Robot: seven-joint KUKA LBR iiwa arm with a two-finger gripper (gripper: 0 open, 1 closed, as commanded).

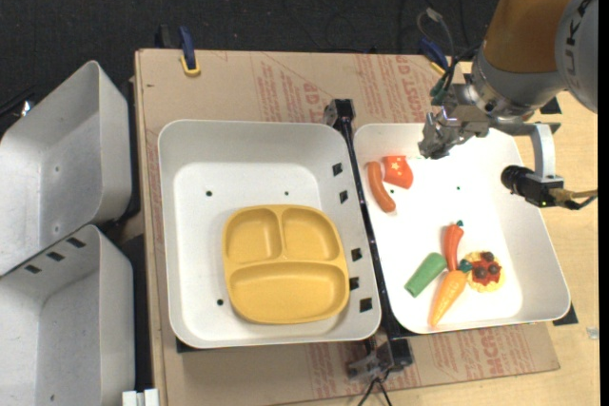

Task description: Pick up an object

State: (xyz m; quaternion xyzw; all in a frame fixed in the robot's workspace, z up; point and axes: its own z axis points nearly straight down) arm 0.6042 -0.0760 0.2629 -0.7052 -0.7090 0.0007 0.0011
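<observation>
Red pepper (398, 171) just left-below the gripper (436, 145), finger state impossible to tell.

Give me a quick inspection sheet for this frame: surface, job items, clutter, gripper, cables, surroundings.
Surface: cardboard-covered bench bearing left bin and right bin.
Job's things: in the right bin, red pepper, sausage, green piece, carrot, chili, pizza slice.
Clutter: yellow divided plate in the left bin.
Gripper: gripper over the right bin's far edge, nothing seen between its fingers.
Cables: cable behind the bench.
Surroundings: spare white bins at left.
</observation>
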